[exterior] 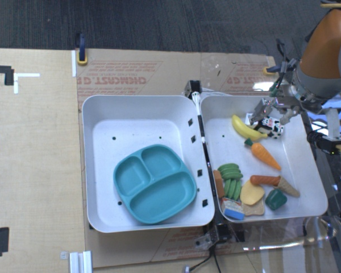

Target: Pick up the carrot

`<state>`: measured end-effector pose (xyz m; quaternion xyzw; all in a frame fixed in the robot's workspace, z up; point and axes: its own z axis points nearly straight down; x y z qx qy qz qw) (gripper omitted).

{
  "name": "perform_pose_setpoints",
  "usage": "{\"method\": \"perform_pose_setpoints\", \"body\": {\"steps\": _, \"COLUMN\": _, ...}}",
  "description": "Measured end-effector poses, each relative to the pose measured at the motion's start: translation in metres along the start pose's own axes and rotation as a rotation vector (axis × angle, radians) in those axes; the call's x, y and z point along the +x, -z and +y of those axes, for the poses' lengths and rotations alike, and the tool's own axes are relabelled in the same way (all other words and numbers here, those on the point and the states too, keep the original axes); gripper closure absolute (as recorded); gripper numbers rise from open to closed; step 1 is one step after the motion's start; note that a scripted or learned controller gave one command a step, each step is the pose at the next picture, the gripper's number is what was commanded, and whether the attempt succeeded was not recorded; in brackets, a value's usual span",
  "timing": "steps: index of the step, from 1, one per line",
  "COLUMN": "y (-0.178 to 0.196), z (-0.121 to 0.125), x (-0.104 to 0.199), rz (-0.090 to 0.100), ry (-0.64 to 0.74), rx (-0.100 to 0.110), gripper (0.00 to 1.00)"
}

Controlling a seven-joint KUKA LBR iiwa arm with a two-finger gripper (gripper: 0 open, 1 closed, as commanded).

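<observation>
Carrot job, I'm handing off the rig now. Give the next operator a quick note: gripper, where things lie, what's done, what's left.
Gripper: over the far end of the right bin, above the banana's far tip. Fingers too small and cluttered to read, and nothing is seen held.
Carrot: lying flat in the right bin, just nearer than the banana, green top toward the banana.
Other toys are piled at the bin's near end. The blue divided plate sits in the left bin.
Done: arm is in the carrot's neighbourhood only.
Left: shift toward the carrot, descend, grasp, lift.
</observation>
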<state>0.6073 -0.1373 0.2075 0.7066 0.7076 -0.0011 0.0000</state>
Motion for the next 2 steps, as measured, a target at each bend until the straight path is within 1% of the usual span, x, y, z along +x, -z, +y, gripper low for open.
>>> {"method": "perform_pose_setpoints", "body": {"steps": 1, "y": -0.111, "z": -0.032, "x": -0.006, "rz": 0.002, "ry": 0.156, "rx": 0.001, "gripper": 0.0}}
{"method": "perform_pose_setpoints", "body": {"steps": 2, "y": -0.101, "z": -0.031, "x": -0.007, "rz": -0.001, "ry": 0.151, "rx": -0.003, "gripper": 1.0}}
